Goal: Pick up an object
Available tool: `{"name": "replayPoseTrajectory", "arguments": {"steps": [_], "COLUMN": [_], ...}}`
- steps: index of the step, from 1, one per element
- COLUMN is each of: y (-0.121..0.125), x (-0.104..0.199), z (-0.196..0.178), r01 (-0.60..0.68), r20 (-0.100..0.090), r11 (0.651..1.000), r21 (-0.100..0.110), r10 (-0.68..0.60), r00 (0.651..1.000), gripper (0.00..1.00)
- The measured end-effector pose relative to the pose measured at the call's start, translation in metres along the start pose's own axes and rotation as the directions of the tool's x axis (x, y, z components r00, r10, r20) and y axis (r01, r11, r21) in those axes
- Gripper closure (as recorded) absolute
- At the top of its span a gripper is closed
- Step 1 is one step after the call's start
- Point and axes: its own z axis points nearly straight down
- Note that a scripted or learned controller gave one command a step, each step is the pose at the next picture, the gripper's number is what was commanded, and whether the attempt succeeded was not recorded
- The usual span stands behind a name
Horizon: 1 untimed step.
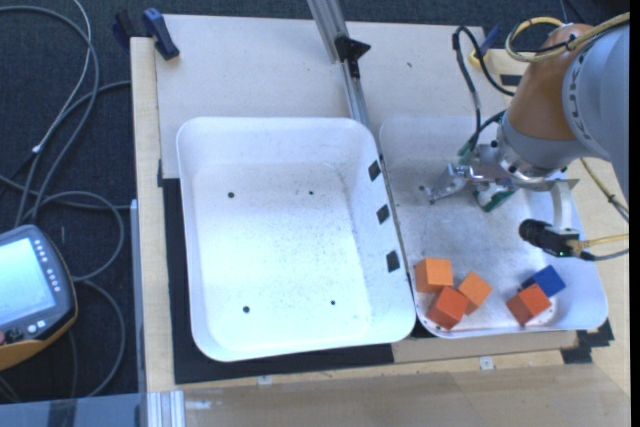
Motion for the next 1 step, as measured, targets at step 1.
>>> {"name": "replayPoseTrajectory", "arguments": {"steps": [1], "y": [0.0213], "x": [-0.0134], "z": [-0.0004], "r01": [-0.002], "r20": [0.000], "r11": [1.000], "r21": [0.006], "r10": [0.002], "r00": [1.000], "gripper": [0.00]}}
